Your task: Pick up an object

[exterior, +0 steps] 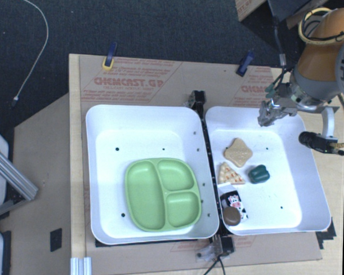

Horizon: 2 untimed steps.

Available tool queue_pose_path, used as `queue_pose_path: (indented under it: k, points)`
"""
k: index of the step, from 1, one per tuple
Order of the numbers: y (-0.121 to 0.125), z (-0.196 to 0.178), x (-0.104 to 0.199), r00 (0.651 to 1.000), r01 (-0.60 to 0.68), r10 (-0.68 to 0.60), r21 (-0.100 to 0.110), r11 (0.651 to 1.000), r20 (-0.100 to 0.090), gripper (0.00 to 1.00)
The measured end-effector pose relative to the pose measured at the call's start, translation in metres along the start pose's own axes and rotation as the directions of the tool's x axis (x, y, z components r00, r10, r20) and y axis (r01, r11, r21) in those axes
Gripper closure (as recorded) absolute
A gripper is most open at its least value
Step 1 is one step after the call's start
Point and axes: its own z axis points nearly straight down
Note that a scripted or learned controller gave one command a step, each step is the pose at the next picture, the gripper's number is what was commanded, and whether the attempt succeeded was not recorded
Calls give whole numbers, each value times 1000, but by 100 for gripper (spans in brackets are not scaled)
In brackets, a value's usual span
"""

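From my remote seat I look down on two shallow white plastic bins, smooth and glossy, set side by side on a table (163,77) topped with a brown printed board. The left bin (104,132) holds one thing: a pale green plate (161,193), rounded and matte, moulded into three compartments, with nothing in them that I can see. The right bin (294,189) holds a small cluster near its left wall. A tan, lumpy piece shaped like a slice of toast (238,151) lies farthest from me. Just beside it, closer to me, lies a triangular pizza slice (230,175) with a speckled top. To the right of the slice sits a dark green rounded object (259,174). Nearest me are a small black-and-white item (233,199) and a round brown disc (232,216), touching each other.

The claw (268,115) hangs over the far edge of the right bin, well apart from the cluster, with nothing between its metal tips; I cannot tell if it is released or clenched. Blue clamps (245,63) grip the board's far edge.
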Motion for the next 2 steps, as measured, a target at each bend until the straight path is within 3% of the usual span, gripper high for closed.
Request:
queue_pose_path:
  k: [1,2]
  points:
    - [2,-55,0,1000,1,-1,-2,1000,1,100]
    - [-7,-53,44,1000,3,-3,9,1000,-3,100]
